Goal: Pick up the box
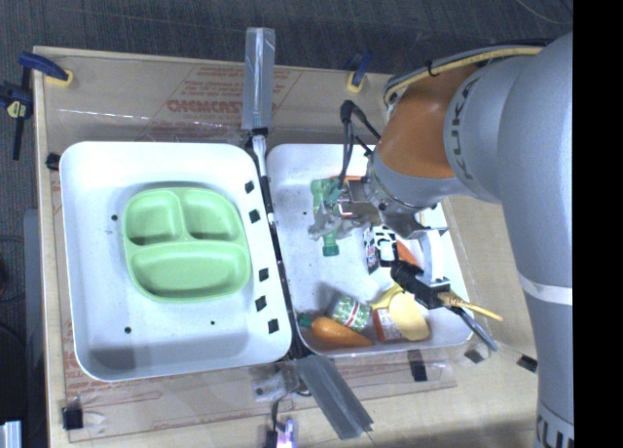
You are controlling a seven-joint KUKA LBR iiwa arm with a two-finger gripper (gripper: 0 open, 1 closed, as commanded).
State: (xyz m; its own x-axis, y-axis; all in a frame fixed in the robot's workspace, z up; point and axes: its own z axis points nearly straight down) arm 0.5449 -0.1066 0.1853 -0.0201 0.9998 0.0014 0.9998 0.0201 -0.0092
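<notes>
One fixed cam overhead, angled down on both bins (165,159).

The left shallow white bin (88,339) is mostly taken up by a green three-compartment plastic tray (185,242), leaving bare floor along its front. In the right white bin (292,168), the grey arm (467,134) covers the middle, and small items crowd the front edge: an orange carrot-shaped toy (336,333) and a yellow piece (409,315).

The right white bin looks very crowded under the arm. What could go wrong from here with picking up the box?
1. The end effector hangs low in the right white bin, and the arm hides much beneath it, so the box may be misjudged.
2. The orange carrot-shaped toy, small colourful can and yellow item lie bunched together at the near wall; a wrong thing could be caught or pushed.
</notes>
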